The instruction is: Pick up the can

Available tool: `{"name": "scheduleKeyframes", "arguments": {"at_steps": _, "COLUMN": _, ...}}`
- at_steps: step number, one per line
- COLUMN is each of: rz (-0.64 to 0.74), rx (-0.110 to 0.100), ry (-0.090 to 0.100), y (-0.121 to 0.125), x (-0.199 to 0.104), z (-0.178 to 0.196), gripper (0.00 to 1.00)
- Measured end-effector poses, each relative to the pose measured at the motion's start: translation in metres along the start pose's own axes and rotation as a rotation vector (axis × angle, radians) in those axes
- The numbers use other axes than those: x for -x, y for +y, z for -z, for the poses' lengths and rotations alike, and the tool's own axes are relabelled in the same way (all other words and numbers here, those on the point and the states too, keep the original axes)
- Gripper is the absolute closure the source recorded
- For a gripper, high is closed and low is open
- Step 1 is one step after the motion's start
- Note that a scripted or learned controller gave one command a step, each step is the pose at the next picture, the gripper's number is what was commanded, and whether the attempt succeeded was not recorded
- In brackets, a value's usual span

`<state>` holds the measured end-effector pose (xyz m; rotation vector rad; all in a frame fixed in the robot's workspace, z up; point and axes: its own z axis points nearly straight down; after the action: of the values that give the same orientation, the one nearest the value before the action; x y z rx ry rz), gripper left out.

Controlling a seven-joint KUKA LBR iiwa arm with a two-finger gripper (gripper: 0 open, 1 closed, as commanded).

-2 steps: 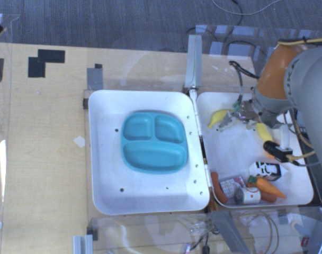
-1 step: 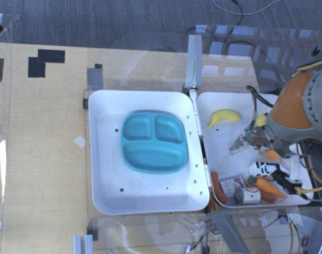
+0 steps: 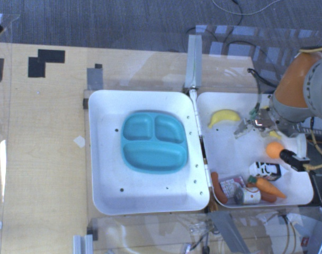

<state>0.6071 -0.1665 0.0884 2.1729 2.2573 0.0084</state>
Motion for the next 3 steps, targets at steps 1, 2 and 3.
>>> {"name": "scheduleKeyframes", "arguments": {"at_steps": 1, "rz": 0.071, "rx": -0.019, "ry": 0.023, "y": 0.063, "x": 0.025, "z": 0.0, "gripper": 0.0}}
{"name": "scheduleKeyframes", "arguments": {"at_steps": 2, "rz": 0.041, "rx": -0.001, "ry": 0.001, "y": 0.01, "x": 0.006, "z": 0.0, "gripper": 0.0}}
{"name": "scheduleKeyframes", "arguments": {"at_steps": 3, "rz": 0.047, "rx": -0.039, "ry": 0.033, "y": 0.048, "x": 0.026, "z": 0.0, "gripper": 0.0}}
